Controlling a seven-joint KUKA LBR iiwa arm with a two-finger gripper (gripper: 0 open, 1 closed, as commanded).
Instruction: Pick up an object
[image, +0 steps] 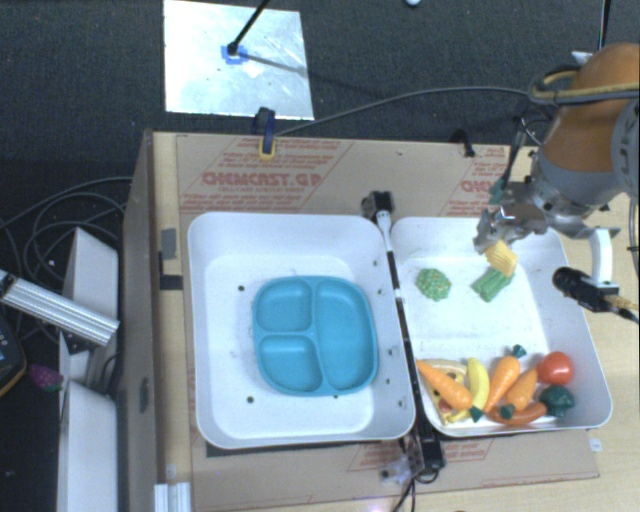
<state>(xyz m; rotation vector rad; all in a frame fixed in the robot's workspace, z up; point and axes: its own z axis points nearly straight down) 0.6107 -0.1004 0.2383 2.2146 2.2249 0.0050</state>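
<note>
The gripper (497, 243) sits directly above the corn cob (500, 261), in the right bin (455, 232). Its fingers appear to straddle the cob's yellow end; a firm grip cannot be confirmed. Confirm contact on the cob before you lift straight up.

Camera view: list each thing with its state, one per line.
Claw: over the right bin, at the corn.
Corn: at the claw's tip, green husk end on the bin floor.
Broccoli: lying free.
Blue plate: flat in the left bin.
Tomato: against the carrots.
</note>
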